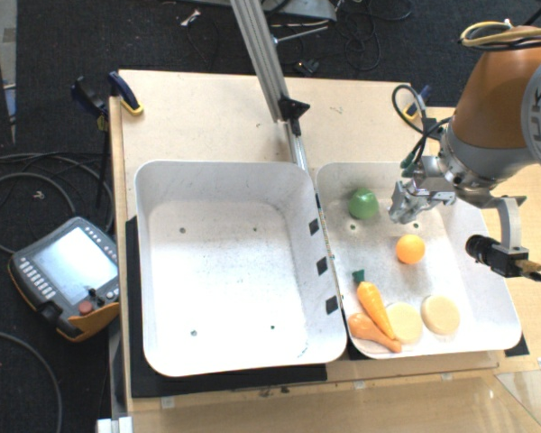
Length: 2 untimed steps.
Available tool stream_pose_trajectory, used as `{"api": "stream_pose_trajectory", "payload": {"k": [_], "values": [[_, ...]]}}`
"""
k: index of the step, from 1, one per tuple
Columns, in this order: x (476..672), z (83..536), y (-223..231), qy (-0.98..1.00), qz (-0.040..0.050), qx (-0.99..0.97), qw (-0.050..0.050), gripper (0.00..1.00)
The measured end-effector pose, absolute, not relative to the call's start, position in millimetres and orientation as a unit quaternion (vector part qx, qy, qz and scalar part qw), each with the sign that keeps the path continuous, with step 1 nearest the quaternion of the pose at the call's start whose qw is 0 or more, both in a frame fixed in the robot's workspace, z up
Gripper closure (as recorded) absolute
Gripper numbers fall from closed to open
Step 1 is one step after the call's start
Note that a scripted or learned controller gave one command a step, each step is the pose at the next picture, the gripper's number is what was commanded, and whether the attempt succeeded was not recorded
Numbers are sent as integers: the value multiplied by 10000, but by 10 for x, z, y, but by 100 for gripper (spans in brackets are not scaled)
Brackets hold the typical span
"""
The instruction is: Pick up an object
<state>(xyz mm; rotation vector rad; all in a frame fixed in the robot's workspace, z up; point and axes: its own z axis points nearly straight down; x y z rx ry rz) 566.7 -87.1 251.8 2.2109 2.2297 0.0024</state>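
while arm (pixel 500 97) reaches from right, jaws (pixel 404 207) hang beside green ball (pixel 363 205), open/shut unclear.

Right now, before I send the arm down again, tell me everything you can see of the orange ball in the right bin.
The orange ball is small, round and evenly orange, smooth with a slight sheen, perhaps plastic. It sits on the floor of the right bin, near the middle, touching nothing. The claw hangs just above and to its left in the view, not on it. The green ball lies further up and left, the carrot below it, each clearly apart.
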Motion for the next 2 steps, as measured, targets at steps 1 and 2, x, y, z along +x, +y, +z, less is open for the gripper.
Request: {"api": "stream_pose_trajectory", "payload": {"k": [1, 2], "values": [[5894, 2569, -430, 7099, 14, 7043, 5, 100], [6222, 2566, 66, 7097, 15, 7046, 6, 100]]}}
